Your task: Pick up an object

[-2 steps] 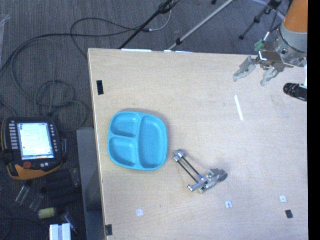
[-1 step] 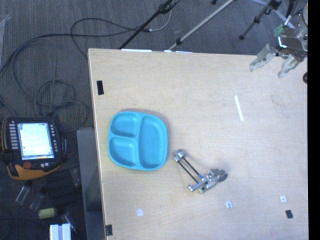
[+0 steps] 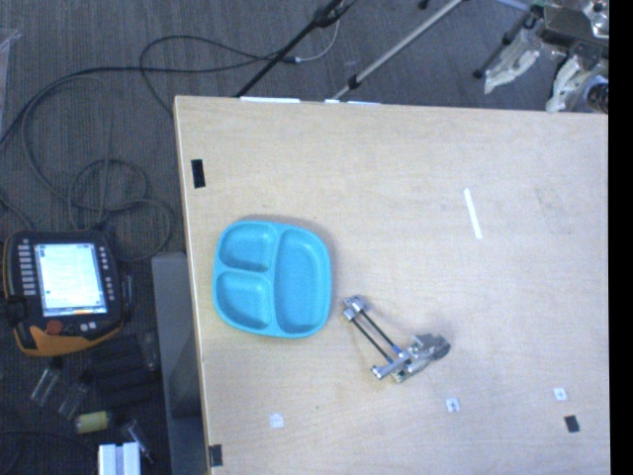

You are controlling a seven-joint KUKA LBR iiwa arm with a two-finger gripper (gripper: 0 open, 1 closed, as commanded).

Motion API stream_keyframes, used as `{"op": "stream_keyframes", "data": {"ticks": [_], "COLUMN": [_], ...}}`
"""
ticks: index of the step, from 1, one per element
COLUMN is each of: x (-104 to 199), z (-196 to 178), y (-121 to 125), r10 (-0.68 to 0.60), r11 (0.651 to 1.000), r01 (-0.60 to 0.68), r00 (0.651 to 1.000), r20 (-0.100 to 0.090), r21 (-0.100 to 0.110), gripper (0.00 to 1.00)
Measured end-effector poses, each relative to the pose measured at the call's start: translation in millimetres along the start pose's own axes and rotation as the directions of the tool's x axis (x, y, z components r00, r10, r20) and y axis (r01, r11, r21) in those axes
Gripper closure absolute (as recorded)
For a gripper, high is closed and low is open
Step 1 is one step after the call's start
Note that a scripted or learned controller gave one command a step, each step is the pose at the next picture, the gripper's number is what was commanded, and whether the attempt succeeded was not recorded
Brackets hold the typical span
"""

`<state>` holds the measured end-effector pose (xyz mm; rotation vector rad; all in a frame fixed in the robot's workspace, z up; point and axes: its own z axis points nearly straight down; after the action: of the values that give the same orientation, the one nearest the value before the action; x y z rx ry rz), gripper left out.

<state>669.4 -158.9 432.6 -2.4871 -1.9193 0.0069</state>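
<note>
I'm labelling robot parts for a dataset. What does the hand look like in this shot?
The hand, in the top right corner, looks whitish-grey with shiny metal parts and darker joints. It is too blurred to tell any markings or cables.

Bench top (image 3: pixel 445 166) mostly open — wide bare wood right and above. Two obstacles near the lower middle: blue plate (image 3: pixel 273 278) and metal tool (image 3: pixel 394 342) just beside it — narrow gap between.

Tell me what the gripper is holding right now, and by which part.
Nothing is held. The gripper sits at the top right, off the table, while the blue plate and the metal tool lie untouched on the table.
</note>
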Motion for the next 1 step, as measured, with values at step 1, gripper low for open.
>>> {"op": "stream_keyframes", "data": {"ticks": [1], "x": [0.4], "z": [-7.3], "y": [0.8], "r10": [0.0], "r11": [1.0], "r01": [0.0], "r00": [1.0], "r20": [0.006], "r21": [0.004], "gripper": [1.0]}}
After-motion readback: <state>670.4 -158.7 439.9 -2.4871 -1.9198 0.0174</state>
